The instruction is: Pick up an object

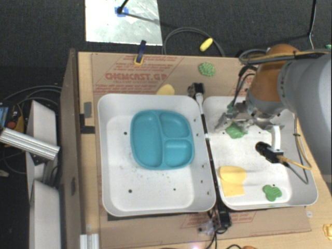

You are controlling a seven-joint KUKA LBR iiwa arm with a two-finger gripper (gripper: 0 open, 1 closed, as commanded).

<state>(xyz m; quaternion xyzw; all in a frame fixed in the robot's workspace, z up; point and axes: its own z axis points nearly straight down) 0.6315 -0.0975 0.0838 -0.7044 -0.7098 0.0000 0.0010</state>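
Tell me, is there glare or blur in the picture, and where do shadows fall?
Camera view: strong glare on the silver sheet at the top; the arm looks soft and slightly blurred; the blue tray is sharp, evenly lit; faint shadow lies under the tool in the right bin.

cardboard sheet (129, 74), red print "CHEMCAST.GP"

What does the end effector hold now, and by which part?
It cannot be told: the end effector is down at a small green object in the right white bin, but a grasp is not visible.
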